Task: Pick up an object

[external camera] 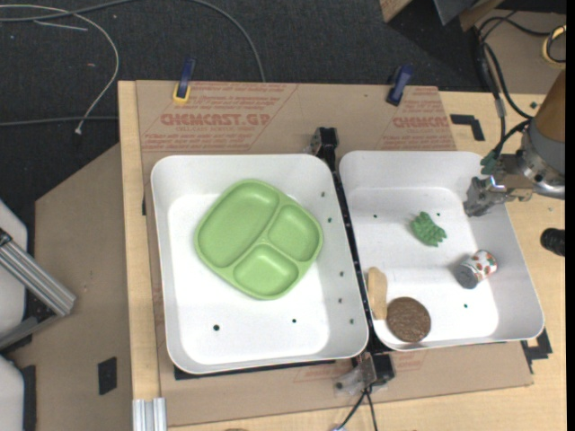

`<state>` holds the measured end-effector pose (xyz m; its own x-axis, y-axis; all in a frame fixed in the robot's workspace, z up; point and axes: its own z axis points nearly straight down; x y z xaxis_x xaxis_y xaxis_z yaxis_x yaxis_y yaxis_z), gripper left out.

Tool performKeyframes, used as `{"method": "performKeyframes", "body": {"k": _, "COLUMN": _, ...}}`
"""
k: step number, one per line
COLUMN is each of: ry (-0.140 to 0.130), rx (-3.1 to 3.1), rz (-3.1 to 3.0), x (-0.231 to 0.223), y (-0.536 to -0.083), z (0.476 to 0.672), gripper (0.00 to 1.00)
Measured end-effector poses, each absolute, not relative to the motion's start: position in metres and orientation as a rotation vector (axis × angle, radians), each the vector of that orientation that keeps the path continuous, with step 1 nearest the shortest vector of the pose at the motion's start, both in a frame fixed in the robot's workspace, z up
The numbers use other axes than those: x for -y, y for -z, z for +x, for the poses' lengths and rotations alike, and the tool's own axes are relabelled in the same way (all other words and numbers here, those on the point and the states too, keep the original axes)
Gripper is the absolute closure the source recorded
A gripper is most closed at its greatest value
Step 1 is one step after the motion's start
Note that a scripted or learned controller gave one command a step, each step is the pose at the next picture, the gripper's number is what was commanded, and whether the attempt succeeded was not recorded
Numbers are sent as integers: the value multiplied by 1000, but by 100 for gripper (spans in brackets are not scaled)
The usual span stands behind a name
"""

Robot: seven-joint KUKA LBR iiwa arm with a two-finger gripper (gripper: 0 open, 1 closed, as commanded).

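The grey arm's metal gripper (481,196) hangs over the far right rim of the right-hand shallow white bin (517,268); whether its jaws stand open or closed cannot be told, and nothing shows between them. Taking the small knobbly green toy (429,229) as landmark, the gripper is just right of it and slightly farther back, so that toy seems the handiest pick. A good try would centre above it, come straight down and close across its narrow width, well clear of the small grey-and-white speckled piece (474,268) nearer the camera to its right and the flat round brown disc (409,319) beyond.
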<state>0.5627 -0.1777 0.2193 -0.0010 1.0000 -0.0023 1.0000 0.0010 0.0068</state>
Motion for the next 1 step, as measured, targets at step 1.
{"method": "performKeyframes", "body": {"k": 1, "ry": -4, "rx": -2220, "rz": 2216, "x": 178, "y": -248, "z": 564, "gripper": 100}}
